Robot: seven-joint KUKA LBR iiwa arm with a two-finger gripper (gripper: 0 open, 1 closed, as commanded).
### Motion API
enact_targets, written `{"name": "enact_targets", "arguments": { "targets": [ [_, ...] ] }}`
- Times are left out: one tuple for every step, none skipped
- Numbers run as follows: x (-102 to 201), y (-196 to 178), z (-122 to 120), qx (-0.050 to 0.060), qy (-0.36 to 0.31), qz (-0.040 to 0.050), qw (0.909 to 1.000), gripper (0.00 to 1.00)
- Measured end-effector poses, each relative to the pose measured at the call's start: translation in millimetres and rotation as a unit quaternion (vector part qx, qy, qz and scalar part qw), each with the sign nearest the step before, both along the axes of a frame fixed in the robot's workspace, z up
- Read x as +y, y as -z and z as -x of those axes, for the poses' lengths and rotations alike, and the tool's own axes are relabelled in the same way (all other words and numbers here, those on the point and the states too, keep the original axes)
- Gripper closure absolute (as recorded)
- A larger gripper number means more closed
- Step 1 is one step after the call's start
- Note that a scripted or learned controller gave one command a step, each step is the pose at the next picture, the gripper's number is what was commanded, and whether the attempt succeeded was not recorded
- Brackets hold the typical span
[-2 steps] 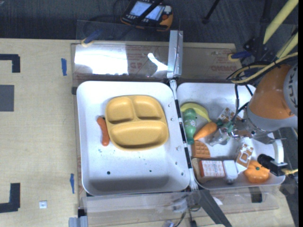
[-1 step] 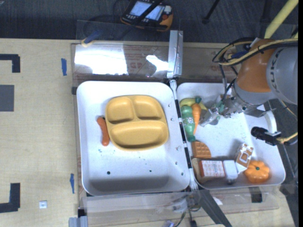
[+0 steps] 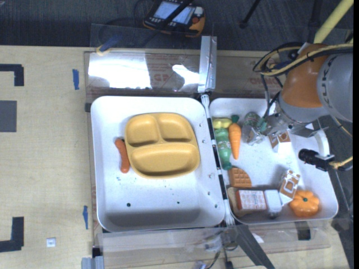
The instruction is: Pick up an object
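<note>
Right bin [image 3: 328, 150], glossy white: gripper [image 3: 263, 129], upper centre, finger state cannot be told; beside it a smooth tapered orange carrot [image 3: 235, 139].

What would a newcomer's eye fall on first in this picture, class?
First, the big yellow tray in the middle of the left bin, with a sausage by its left edge. Then the carrot and pumpkin in the crowded right bin, under the arm.
</note>
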State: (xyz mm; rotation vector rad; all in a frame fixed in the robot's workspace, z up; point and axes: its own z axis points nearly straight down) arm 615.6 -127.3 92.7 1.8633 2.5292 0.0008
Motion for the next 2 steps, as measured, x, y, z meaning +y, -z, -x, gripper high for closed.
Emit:
{"name": "enact_targets", "arguments": {
  "targets": [
    [14, -96, -51, 0.003, 0.133, 0.0006, 0.9911, 1.00],
    [35, -163, -52, 0.001, -0.047, 0.0007, 0.9989, 1.00]
  ]
}}
